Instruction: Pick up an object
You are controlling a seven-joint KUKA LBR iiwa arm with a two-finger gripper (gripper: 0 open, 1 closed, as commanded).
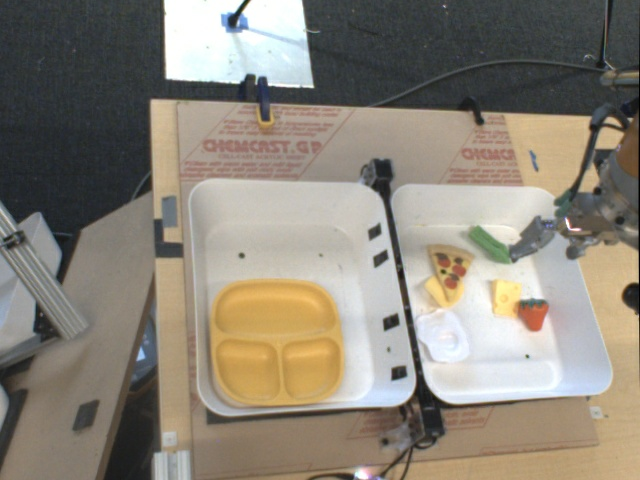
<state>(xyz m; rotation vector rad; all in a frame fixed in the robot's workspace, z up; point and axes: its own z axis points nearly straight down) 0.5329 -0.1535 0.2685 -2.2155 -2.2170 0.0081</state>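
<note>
Looking down from above, I see two shallow white bins side by side on the surface (pixel 330 128), which is covered by a printed cardboard sheet. The left bin (pixel 290 203) holds a yellow divided tray (pixel 278 341) in its near half. The right bin (pixel 575 368) holds the small things: a pizza slice (pixel 450 266) near the divider between the bins, a pale yellow wedge (pixel 437 290) touching the slice's lower edge, a white crumpled piece (pixel 444 336) nearer to me than the slice, a green piece (pixel 490 243) up and to the right of the slice, a yellow cheese block (pixel 506 296) to the slice's right, and a red strawberry-like toy (pixel 534 313) just beside the cheese block.

The arm comes in from the right, and its gripper (pixel 530 240) hangs over the right bin, right of the pizza slice, its tip just beside the right end of the green piece. From here I cannot tell whether the fingers are released or clenched, and nothing is visibly held between them
</note>
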